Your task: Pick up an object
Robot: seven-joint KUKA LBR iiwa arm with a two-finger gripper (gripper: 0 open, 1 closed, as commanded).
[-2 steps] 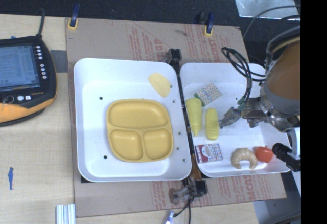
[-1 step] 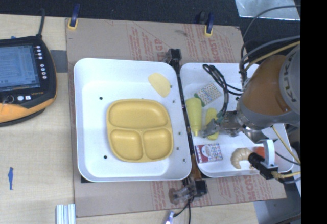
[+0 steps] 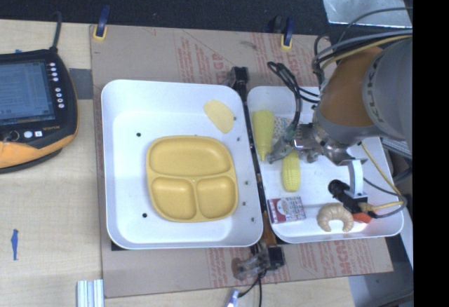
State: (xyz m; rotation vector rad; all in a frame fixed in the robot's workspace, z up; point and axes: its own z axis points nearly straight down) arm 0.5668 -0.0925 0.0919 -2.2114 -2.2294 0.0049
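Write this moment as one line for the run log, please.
gripper: low in right bin, between two corn cobs | grasp: not confirmed | divided tray: in left bin | croissant: right bin, untouched

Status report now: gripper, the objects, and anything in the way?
Gripper low in right bin, between two corn cobs. Nothing seen held. Croissant and small packet near front. Cables crowd the wrist.

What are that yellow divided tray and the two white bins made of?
The yellow divided tray looks like moulded plastic, matte, with soft rounded compartment edges. The white bins also seem plastic, smooth and slightly glossy, with rounded corners; thin metal can't be ruled out.
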